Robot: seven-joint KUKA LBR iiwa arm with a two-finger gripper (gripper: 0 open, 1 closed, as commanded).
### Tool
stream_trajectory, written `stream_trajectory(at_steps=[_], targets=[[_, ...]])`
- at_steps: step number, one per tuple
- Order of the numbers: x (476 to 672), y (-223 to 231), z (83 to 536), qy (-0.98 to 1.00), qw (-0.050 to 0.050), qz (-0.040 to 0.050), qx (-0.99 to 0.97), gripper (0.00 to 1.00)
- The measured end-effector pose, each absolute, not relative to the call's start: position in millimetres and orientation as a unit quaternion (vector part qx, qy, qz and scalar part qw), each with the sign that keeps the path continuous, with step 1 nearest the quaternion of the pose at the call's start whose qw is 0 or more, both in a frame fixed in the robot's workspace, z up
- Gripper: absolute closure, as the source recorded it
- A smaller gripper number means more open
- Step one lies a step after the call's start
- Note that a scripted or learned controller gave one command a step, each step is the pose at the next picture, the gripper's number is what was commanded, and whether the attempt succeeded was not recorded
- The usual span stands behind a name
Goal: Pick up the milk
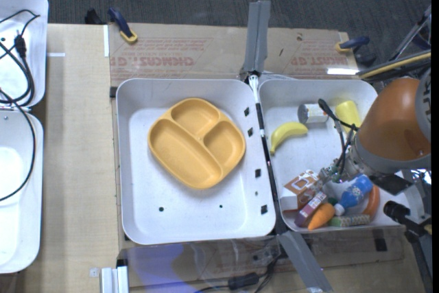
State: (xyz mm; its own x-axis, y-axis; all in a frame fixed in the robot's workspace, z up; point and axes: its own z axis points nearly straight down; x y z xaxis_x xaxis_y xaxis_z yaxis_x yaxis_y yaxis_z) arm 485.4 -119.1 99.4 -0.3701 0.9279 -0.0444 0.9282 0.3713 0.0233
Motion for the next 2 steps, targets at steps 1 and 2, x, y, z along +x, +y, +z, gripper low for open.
stream_trajectory(at_steps=[1, 2], targets=[[486.1, -119.7, 106.9, 0.827, 0.025, -0.0029, 0.562, 1.0], [477.2, -125.2, 90.1, 0.871, -0.001, -0.0003, 0.491, 1.0]])
